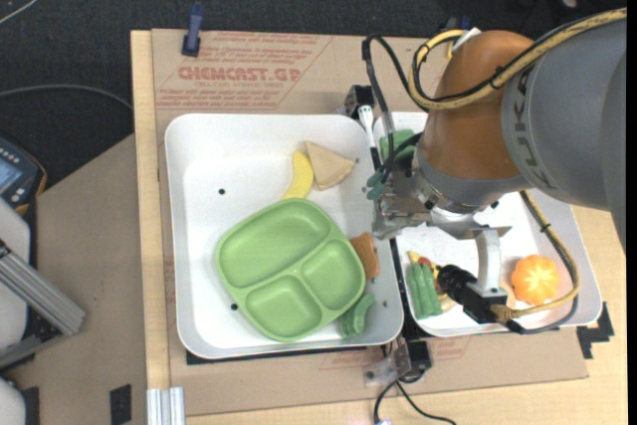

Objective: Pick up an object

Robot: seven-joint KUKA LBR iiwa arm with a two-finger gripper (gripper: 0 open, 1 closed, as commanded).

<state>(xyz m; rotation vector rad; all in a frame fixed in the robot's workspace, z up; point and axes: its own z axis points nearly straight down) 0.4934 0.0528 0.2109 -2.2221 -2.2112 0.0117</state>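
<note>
- Arm point(518, 114) reaching in from 3 o'clock, its orange band bulking over the seam between the two white bins.
- Gripper point(390, 214) hanging below the wrist right at that seam, over the inner wall of the left bin point(189, 214); jaws hidden under the wrist body, so open or closed cannot be told.
- Nothing visibly caught in the gripper (no grasp claimed here).
- Nearest candidate to pick: small brown piece point(364, 256), just beside the gripper toward 7 o'clock, touching the right edge of the green divided plate point(289, 269).
- Banana point(300, 176) and tan wedge point(328, 164) lying near, toward 10 o'clock from the gripper; banana's long axis running roughly 12 to 6.
- In the right bin point(577, 244): orange point(537, 279) toward 4 o'clock, well apart; green piece point(423, 289) toward 5 o'clock, closer.
- Likely call: a short drop toward 7 o'clock for the brown piece.
</note>
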